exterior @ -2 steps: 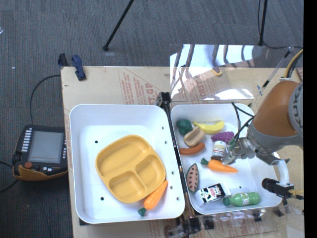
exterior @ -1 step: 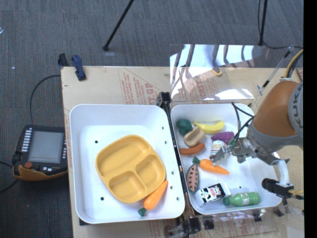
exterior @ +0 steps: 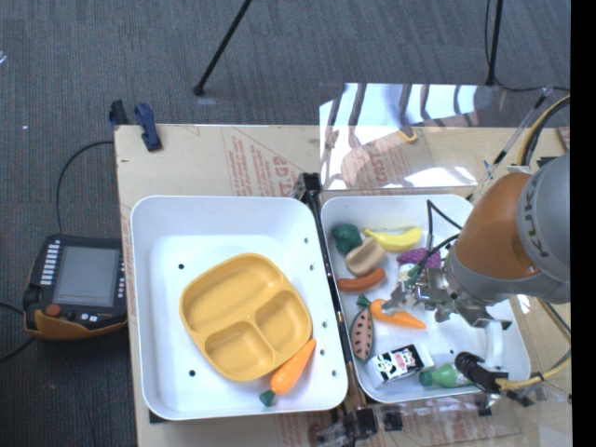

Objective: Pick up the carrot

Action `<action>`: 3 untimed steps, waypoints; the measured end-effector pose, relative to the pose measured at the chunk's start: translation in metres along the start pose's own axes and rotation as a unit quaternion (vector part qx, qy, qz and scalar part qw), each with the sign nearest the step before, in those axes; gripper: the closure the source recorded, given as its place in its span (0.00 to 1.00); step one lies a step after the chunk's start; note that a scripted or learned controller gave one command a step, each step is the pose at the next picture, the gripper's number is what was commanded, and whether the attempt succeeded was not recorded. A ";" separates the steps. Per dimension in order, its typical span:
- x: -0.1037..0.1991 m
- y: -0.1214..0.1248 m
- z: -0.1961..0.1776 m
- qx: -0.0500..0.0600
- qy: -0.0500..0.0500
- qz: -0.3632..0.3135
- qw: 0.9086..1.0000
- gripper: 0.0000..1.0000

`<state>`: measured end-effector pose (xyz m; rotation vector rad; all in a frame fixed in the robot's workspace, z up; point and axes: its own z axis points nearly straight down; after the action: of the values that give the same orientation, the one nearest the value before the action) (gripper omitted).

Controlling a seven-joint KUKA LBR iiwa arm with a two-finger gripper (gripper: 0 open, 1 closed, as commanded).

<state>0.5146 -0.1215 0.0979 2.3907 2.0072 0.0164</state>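
A large orange carrot [exterior: 292,368] with a green stem end lies in the left bin [exterior: 149,250], against the lower right rim of the yellow divided plate [exterior: 244,317]. A smaller carrot [exterior: 400,318] lies in the right bin [exterior: 521,366], pointing right. My gripper [exterior: 415,297] hangs over the right bin, just above and touching or nearly touching this small carrot. The grey arm with its orange band [exterior: 503,236] reaches in from the right and hides part of that bin.
The right bin also holds a banana [exterior: 395,238], a sausage [exterior: 361,281], purple grapes [exterior: 415,255], a green vegetable [exterior: 346,236], a watermelon slice [exterior: 361,332], a small carton [exterior: 399,362] and a green bottle [exterior: 445,375]. A pendant [exterior: 82,282] lies left of the bench.
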 end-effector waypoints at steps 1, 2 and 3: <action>0.001 0.001 -0.009 0.002 0.004 0.004 1.000 1.00; 0.034 -0.048 0.011 0.017 0.004 0.024 1.000 1.00; 0.105 -0.055 -0.091 0.015 0.003 0.107 0.994 1.00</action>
<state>0.4763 -0.0076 0.1876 2.6146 1.7552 -0.0023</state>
